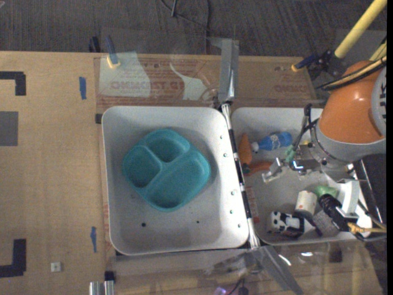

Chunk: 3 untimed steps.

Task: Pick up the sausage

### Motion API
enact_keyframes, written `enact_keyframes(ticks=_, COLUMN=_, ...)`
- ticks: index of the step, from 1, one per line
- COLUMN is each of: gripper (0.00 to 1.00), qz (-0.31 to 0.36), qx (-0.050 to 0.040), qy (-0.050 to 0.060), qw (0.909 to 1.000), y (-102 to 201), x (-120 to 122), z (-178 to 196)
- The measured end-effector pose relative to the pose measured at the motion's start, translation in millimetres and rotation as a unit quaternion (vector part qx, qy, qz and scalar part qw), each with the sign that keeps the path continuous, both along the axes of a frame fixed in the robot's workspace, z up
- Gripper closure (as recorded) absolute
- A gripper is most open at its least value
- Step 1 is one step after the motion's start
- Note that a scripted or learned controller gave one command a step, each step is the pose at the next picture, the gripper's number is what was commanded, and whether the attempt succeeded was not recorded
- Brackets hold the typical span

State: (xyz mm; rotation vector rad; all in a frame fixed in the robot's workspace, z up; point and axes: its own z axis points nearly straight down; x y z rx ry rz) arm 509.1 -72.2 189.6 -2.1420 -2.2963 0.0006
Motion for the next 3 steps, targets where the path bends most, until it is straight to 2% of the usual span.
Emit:
enact_keyframes(ticks=1, gripper=0.00, qz=-0.047, qx=-0.0003, qy=-0.010, qw=0.9989, y=-21.9, x=62.3, z=-88.2)
enact_keyframes(ticks=2, gripper=1.00, qz=-0.048, qx=0.0002, qy=-0.009, qw=0.9988, y=-22.7, x=61.7, z=-79.7)
enact_keyframes(ticks=3, gripper=1.00, qz=0.133, qx=-0.0008, qy=-0.002, qw=0.9911, y=29.3, x=85.1, z=-4.2)
